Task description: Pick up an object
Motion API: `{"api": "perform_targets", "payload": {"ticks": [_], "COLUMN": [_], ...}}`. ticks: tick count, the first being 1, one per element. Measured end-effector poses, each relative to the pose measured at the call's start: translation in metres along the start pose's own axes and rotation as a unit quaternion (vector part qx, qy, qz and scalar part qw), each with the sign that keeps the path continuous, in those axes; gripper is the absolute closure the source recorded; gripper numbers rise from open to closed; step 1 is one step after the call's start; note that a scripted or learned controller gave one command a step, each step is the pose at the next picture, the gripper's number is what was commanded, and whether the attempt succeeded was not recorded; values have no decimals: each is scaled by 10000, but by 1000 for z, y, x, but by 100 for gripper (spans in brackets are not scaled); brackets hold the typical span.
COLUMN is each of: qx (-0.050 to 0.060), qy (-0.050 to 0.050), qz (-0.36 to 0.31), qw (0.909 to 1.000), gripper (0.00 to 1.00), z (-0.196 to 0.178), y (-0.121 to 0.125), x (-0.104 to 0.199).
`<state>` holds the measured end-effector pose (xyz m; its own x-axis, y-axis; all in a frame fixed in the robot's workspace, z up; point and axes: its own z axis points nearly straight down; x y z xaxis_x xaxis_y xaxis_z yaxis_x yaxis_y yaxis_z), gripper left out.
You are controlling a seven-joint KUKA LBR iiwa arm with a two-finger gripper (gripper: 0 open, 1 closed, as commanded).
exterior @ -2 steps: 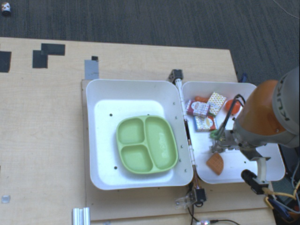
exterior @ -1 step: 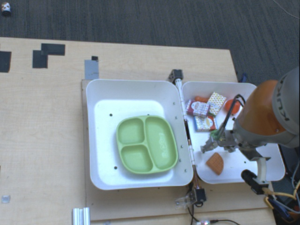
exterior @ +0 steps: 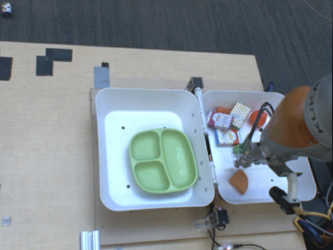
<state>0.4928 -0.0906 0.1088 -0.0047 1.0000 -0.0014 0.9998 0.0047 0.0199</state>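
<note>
Down in the right bin [exterior: 307, 189], the gripper [exterior: 242, 158] hangs low over the white floor, and whether its fingers are apart or together cannot be told from this slant (the wrist and the orange band of the arm [exterior: 291, 124] cover most of them). Nothing shows between them.

Just below the gripper lies an orange-brown wedge [exterior: 239, 182], flat on the bin floor, with a lighter speckled face and a rounded lower edge; it sits apart from the gripper, near the bin's front wall.

Above the gripper, toward the bin's far wall, a small heap is crowded together: one purple-and-white box [exterior: 220, 121], one box with a yellow diamond pattern [exterior: 241, 112], one small red-and-white packet [exterior: 228, 136], one orange piece [exterior: 222, 110] partly hidden behind the boxes, and one orange-red round thing [exterior: 257, 118] beside the arm. A bit of green [exterior: 237, 150] peeks out right at the gripper's left side; what it belongs to is unclear.

Left of the gripper, across the divider, the left bin [exterior: 112, 155] holds one pale green plate [exterior: 163, 160] with three compartments, lying flat.
</note>
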Motion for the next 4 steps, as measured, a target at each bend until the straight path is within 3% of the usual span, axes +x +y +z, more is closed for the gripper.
{"api": "perform_targets", "payload": {"ticks": [1, 2, 3, 4], "qx": [2, 64, 32, 34], "qy": [1, -1, 0, 0], "qz": [-1, 26, 19, 17], "qw": [10000, 10000, 10000, 10000], "gripper": [0, 0, 100, 0], "z": [0, 22, 11, 11], "y": [0, -5, -2, -2], "x": [0, 4, 4, 4]}}
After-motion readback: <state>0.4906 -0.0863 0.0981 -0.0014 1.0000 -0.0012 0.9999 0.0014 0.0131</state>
